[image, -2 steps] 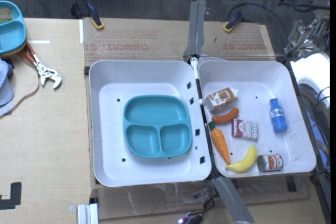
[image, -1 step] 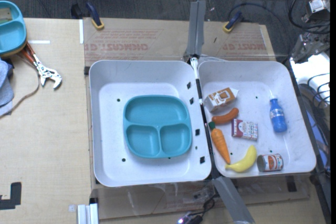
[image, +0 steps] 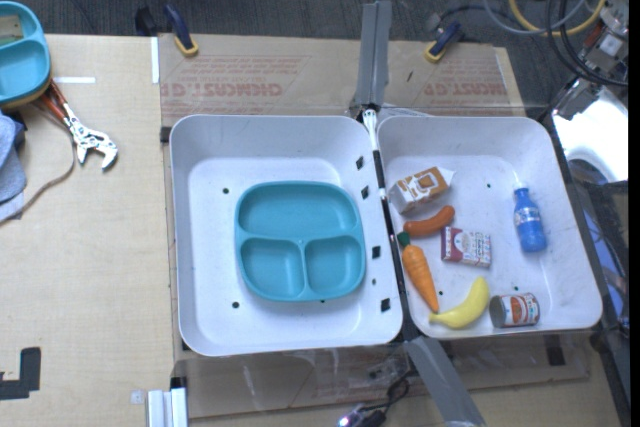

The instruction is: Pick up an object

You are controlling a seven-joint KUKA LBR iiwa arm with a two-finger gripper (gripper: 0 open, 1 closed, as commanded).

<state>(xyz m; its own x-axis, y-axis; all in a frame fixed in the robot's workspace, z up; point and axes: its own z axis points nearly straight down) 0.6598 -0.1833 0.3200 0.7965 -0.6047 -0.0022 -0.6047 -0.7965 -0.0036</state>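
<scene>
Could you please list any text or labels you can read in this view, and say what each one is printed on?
Red lettering on the cardboard sheet: upside down and mirrored, too faint to read.
Carton: print too small.
Red-and-white box: blurred.
Can: label unreadable.
Blue bottle: label unreadable.

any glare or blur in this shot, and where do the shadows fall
Camera view: even, soft lighting; a blown-out white patch at the right edge beside the right bin; the teal tray casts a faint shadow on the left bin floor; the toy foods, like the banana, look slightly soft, their labels unreadable.
</scene>
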